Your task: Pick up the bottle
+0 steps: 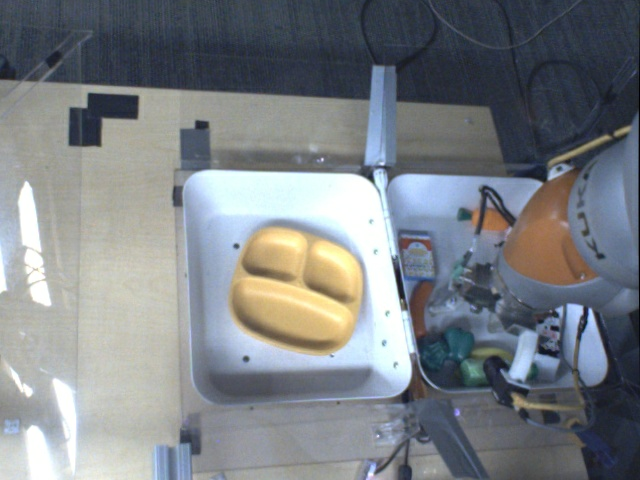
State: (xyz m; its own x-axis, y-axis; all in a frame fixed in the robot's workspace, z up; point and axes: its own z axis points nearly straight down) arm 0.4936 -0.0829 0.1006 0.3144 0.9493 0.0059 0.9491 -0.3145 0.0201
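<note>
In the right bin [440,190], a dark teal thing that may be the bottle [447,348] lies near the front left corner; its shape is hard to make out. My gripper [470,286] hangs low over the middle of this bin, just behind and above the teal thing. The grey arm with its orange band [545,243] comes in from the right and hides the bin's right half.
The left bin [200,268] holds a yellow three-part dish [297,288]. Around the gripper in the right bin lie a small carton with an orange top [417,254], a red-orange thing [422,296], a green piece [471,371], a yellow piece [487,352] and a small orange item [468,214].
</note>
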